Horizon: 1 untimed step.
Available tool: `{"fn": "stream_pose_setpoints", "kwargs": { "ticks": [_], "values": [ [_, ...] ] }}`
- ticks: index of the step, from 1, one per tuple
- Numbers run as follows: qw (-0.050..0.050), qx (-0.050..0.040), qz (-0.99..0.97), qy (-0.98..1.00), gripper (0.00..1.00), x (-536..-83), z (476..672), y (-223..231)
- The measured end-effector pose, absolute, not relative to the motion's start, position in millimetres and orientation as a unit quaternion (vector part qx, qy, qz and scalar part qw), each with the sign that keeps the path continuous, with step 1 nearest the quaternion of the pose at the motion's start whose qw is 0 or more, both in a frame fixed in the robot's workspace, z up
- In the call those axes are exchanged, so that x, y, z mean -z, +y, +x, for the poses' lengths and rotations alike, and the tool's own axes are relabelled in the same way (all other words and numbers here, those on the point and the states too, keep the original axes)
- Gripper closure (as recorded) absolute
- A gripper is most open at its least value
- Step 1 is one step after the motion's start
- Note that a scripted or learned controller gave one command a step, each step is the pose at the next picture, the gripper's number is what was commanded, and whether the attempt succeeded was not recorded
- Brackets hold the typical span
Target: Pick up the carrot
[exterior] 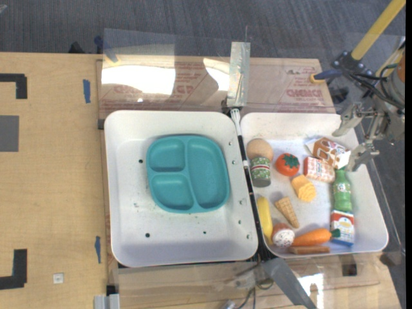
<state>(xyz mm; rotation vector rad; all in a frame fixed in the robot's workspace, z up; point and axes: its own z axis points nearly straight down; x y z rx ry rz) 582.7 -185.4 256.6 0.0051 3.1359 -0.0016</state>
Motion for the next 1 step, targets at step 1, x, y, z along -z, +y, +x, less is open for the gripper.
{"fn": "stream_pose_setpoints", "kwargs": {
  "ticks": [1],
  "values": [
    [-0.002, -0.0012, 0.024, 1.000, 0.00, -166.8, 530.1, -137.3]
  ]
}}
